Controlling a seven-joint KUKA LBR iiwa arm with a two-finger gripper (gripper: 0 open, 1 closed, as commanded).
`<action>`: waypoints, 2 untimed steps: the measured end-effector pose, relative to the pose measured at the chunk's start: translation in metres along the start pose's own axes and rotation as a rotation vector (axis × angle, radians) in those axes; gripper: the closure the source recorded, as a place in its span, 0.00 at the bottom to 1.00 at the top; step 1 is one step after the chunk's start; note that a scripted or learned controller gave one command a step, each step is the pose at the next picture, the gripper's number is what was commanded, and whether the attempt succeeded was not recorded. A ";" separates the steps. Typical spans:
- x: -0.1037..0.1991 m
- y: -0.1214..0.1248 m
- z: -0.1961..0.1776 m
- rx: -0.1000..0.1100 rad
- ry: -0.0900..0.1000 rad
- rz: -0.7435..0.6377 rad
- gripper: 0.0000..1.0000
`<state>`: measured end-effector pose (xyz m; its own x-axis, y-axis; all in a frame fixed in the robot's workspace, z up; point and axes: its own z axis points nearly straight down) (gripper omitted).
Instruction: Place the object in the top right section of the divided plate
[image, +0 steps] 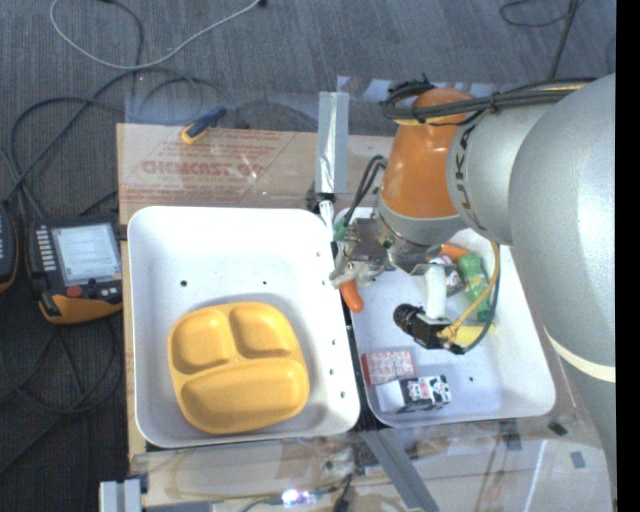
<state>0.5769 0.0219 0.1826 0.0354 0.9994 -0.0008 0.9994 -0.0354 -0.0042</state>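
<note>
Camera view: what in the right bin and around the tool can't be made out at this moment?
Orange object: the tool covers its upper end, and what it is stays unclear.
Right bin: the arm hides its far and right parts.
Green object: partly covered by the arm.
Red packet: print too small to read.

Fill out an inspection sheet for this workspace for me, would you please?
Surface: white left bin and right bin, side by side.
Job's things: yellow divided plate in the left bin; orange object at the right bin's left edge, just below the gripper.
Clutter: red packet, black-and-white item and green piece, all in the right bin.
Grippers: gripper over the bins' shared edge; a grasp cannot be confirmed.
Cables: cables loose on the carpet.
Surroundings: handheld controller left of the bins; cardboard sheet behind them.
</note>
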 end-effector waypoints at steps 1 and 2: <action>0.054 -0.020 0.000 0.000 0.000 -0.013 1.00; 0.054 -0.020 0.000 0.000 0.000 -0.012 0.00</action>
<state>0.5589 0.0765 0.1824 0.0232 0.9997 -0.0004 0.9997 -0.0232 -0.0044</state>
